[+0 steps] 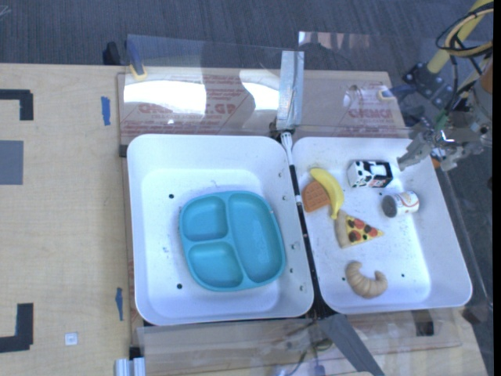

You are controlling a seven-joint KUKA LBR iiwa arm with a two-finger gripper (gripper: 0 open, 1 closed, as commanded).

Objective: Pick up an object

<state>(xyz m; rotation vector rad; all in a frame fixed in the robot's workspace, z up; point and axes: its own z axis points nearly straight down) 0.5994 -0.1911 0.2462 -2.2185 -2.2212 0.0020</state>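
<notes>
While the arm is reaching in from the right, these lines are describing the scene from the jaws outward.

Jaws: the gripper (pixel 412 153) is hanging at the upper right rim of the right bin; whether the jaws are wide or narrow cannot be told, and nothing is showing between them.
Arm: grey metal parts and yellow cables are crowding the top right corner above the gripper.
Nearest object: a black and white toy cow (pixel 369 173) is lying just left of the gripper, apart from it.
Small can: a little can (pixel 399 204) is lying on its side below the cow.
Banana: a yellow banana (pixel 329 190) is curving near the bin's left wall, touching an orange cookie (pixel 315 197).
Pizza slice: a toy pizza slice (pixel 356 231) is lying in the middle of the bin.
Croissant: a tan croissant (pixel 366 280) is resting near the front edge.
Right bin: the white right bin (pixel 446 276) is holding all these objects.
Left bin: the white left bin (pixel 149 210) is holding a blue divided plate (pixel 232 240).
Counter: the wooden counter (pixel 63 210) is carrying both bins.
</notes>
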